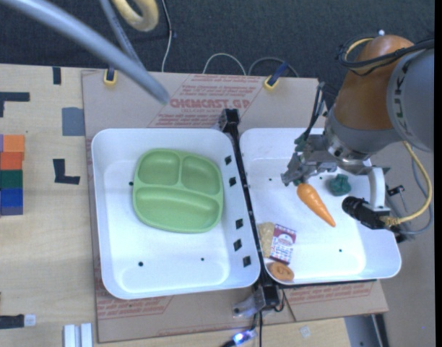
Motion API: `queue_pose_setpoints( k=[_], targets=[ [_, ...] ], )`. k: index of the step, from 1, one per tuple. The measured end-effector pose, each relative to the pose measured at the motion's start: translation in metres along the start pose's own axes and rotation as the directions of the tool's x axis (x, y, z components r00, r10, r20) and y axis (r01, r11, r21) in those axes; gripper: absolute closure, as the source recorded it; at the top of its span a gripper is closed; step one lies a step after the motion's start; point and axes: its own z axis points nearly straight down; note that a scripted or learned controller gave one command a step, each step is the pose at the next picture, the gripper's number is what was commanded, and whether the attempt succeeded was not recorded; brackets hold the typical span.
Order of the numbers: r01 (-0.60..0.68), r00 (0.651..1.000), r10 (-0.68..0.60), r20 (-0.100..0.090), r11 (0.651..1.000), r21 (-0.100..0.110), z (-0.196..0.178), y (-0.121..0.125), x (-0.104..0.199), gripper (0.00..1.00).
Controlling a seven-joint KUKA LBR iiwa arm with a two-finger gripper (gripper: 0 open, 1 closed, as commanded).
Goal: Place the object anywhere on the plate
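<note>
Carrot lies just beneath the gripper in the right bin

The gripper (pixel 299 170) hangs over the right bin (pixel 380 262); whether it is released or clenched cannot be told. The carrot (pixel 316 203) lies on the bin floor just below it and slightly toward the arm's side, its thick end nearest the gripper, its tip pointing away. A teal object (pixel 341 186) sits beside it, under the wrist. A small packet (pixel 282 243) and a cookie (pixel 282 271) lie further off. The green plate (pixel 179 191) rests well apart, in the left bin (pixel 116 266)
</note>
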Motion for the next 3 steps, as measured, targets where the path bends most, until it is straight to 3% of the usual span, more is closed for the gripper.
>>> queue_pose_setpoints(
  k=[3],
  targets=[
    [0.001,1.000,-0.001,0.000,1.000,0.001,0.019,-0.034,0.153,1.00]
  ],
)
